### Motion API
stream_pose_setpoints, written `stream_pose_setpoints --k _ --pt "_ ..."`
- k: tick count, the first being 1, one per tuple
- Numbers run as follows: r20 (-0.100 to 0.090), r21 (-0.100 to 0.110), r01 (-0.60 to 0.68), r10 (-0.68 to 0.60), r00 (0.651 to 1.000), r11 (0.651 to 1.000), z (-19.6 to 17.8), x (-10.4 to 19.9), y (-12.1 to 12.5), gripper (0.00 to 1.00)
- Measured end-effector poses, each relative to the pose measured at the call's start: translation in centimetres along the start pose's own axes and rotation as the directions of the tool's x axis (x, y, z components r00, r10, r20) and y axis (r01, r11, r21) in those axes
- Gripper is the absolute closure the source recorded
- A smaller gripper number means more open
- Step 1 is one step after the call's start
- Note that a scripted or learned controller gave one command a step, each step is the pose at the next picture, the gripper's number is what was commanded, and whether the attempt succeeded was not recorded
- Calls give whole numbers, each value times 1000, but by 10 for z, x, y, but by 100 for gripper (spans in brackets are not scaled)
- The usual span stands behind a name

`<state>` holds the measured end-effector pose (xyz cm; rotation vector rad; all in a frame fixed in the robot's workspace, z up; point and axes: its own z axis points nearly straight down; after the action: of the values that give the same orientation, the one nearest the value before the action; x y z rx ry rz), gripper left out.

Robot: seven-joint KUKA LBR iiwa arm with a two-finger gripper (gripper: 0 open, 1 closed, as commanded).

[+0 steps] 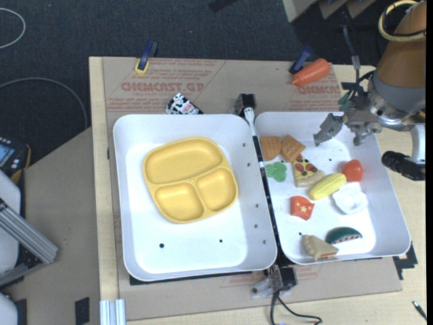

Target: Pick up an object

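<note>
My gripper (345, 133) hangs open over the far part of the right bin (385, 212), with nothing between its fingers. Below it lie several toy foods: two tan bread pieces (281, 147), a green leafy piece (276, 172), a pizza slice (304, 170), a yellow corn cob (327, 185), a red tomato (352, 170), a white piece (350, 199), a red block (302, 207), a watermelon slice (343, 235) and a tan piece (318, 247).
The left bin (135, 181) holds a yellow three-compartment plate (191, 179). An orange carrot toy (311, 72) and a black-and-white object (182, 105) lie on the cardboard behind the bins. Clamps sit at the board's far edge.
</note>
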<state>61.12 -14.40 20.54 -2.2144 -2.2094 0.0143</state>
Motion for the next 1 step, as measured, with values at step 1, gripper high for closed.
stream_pose_setpoints --k 1 --pt "2 -15 3 -3 1000 1000 -9 0 3 0"
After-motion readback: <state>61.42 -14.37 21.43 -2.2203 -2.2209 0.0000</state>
